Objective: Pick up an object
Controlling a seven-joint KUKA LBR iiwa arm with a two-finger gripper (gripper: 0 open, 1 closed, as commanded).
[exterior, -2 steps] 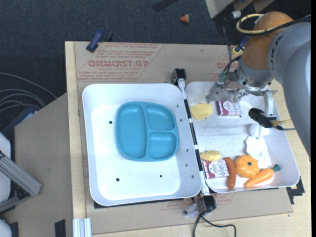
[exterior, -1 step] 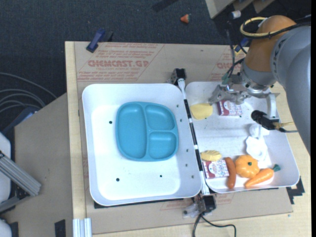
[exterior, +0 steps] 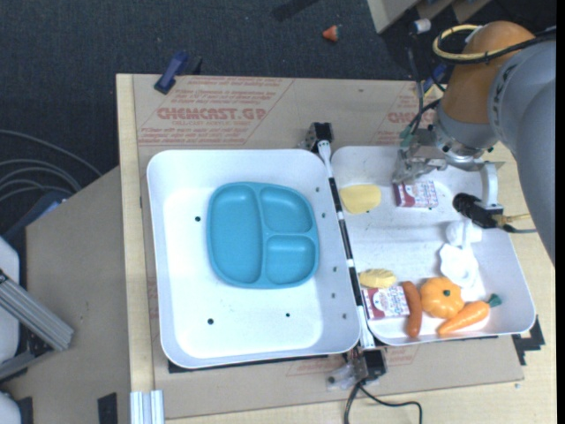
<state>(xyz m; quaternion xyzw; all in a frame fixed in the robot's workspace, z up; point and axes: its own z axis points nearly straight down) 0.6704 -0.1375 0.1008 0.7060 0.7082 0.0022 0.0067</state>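
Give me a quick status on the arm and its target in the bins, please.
Gripper low in right bin, directly over small red-and-white packet. Grasp unconfirmed. Yellow item lies beside packet, apart. Blue divided tray sits in left bin.

The right bin (exterior: 521, 272) holds the objects: a pale yellow round piece (exterior: 360, 198) near its left wall, a red-and-white packet (exterior: 416, 193) beside it, a white crumpled item (exterior: 461, 259), and along the front edge a second packet (exterior: 385, 303), sausage (exterior: 412, 307), orange pumpkin (exterior: 440, 297) and carrot (exterior: 465, 317).
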